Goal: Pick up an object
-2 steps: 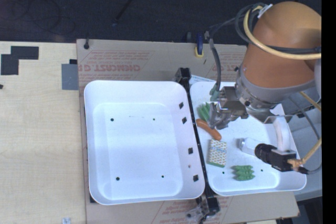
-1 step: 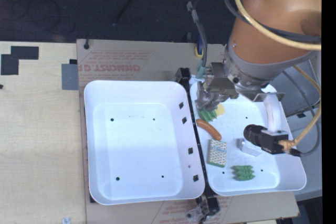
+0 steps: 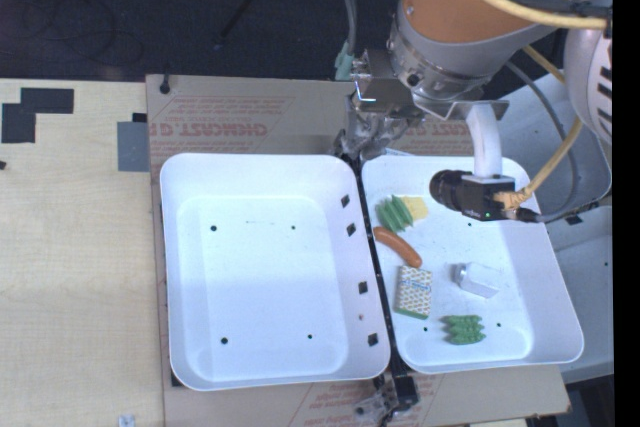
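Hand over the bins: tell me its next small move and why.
Probably bring the hand forward and down into the right bin, toward the green piece or the sausage. The hand sits above the far end of the divider between the bins, and those two pieces lie closest to it, near the divider.

Right bin [image 3: 540,315] beside left bin [image 3: 190,215], sausage [image 3: 397,246] in right bin near the divider, bean bundle [image 3: 394,213] behind it, packet [image 3: 413,292] before it, pea pods [image 3: 463,329] right of packet, clear block [image 3: 475,279] right of sausage
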Motion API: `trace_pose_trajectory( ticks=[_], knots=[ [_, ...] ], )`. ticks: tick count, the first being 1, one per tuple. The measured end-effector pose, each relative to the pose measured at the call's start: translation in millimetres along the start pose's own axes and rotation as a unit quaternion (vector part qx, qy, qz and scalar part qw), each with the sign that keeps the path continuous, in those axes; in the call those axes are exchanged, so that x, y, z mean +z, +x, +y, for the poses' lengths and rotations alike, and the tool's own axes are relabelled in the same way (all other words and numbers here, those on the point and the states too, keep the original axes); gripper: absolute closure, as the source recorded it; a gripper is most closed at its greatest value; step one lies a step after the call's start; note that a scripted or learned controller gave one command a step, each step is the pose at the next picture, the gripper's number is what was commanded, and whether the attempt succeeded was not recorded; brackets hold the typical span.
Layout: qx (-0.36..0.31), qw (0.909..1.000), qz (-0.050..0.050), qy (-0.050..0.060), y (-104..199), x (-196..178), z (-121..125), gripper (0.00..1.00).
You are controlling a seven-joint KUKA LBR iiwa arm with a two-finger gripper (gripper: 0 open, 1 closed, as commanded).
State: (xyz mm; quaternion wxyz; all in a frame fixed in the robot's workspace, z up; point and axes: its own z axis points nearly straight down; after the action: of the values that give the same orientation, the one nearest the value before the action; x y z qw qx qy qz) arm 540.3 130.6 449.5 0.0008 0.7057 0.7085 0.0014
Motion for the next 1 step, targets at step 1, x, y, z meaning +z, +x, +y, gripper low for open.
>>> trace_pose_trajectory(
  ticks=[1],
  knots=[
    [0.002, 1.0000, -0.001, 0.005, -3.3, -7.0, -1.3, 1.00]
  ],
)
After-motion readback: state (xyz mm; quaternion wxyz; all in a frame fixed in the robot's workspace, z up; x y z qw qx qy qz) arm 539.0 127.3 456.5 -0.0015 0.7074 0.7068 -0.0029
